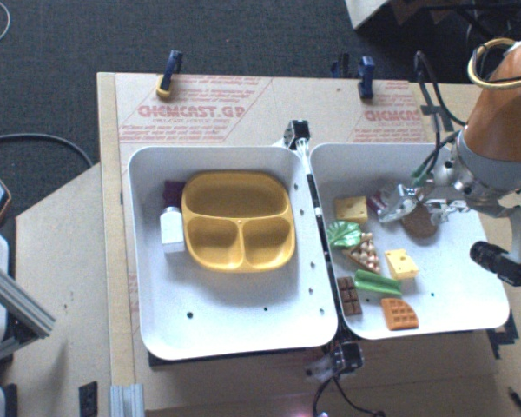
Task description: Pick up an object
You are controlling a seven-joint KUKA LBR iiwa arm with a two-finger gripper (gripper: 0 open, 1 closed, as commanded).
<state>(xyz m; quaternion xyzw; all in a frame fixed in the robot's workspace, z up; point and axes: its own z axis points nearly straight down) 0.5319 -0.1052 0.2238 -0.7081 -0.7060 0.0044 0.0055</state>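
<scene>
Camera view: the left bin (148, 259) holds a white bottle (172, 228) upright just beside a yellow tray (239, 220), whose long axis runs left to right. The right bin (469, 294) holds a cheese block (352, 208), a green leaf (344, 233), a chocolate bar (349, 295), a green pod (378, 282) pointing down-right, a waffle (399, 314) and a yellow wedge (402, 263). The gripper (398, 205) hangs low over that bin's upper part beside a brown item (419, 224); its finger spread cannot be told.
</scene>
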